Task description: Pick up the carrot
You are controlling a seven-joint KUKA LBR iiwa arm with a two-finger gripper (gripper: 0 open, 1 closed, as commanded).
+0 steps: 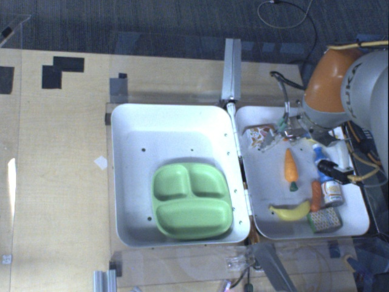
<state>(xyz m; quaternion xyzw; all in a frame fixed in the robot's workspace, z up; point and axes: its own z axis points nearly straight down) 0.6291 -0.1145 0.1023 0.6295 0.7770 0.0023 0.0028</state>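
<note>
Carrot: lies loose in the right bin, above the banana.
Gripper: hovers beyond the carrot's tip; whether spread or closed, cannot tell.

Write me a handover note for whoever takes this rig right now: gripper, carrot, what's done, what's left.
Gripper: at the back of the right bin, above the carrot; finger state unclear.
Carrot: lying loose mid-bin, green tip toward the banana, not touching the gripper.
Done: arm is over the right bin.
Left: descend, grasp and lift the carrot. Green tray sits in the left bin.
</note>
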